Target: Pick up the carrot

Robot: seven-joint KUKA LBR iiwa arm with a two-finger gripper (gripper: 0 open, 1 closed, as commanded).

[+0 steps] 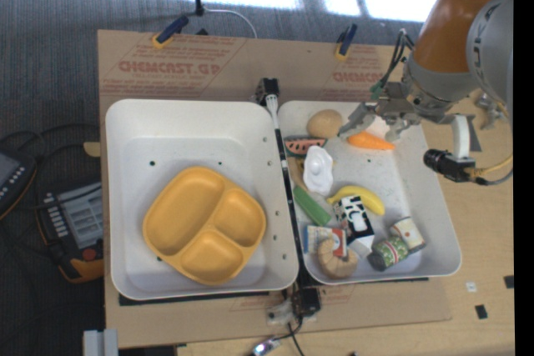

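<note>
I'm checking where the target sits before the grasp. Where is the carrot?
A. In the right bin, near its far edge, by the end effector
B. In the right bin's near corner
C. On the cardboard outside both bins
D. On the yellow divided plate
A: the carrot lies in the right bin near its far edge, just below the end effector.

We see the arm (467, 29) cut off by the top and right edges, so its upper links are out of sight. The gripper (377, 122) sits over the far end of the right bin (434, 204), and its fingers are too small and blurred for us to tell how they stand. Just beside them lies the carrot (371, 142); we cannot tell whether it touches them. A white object (377, 127) behind the carrot is partly hidden. At the left edge, a dark device (12, 175) is cut off.
</note>
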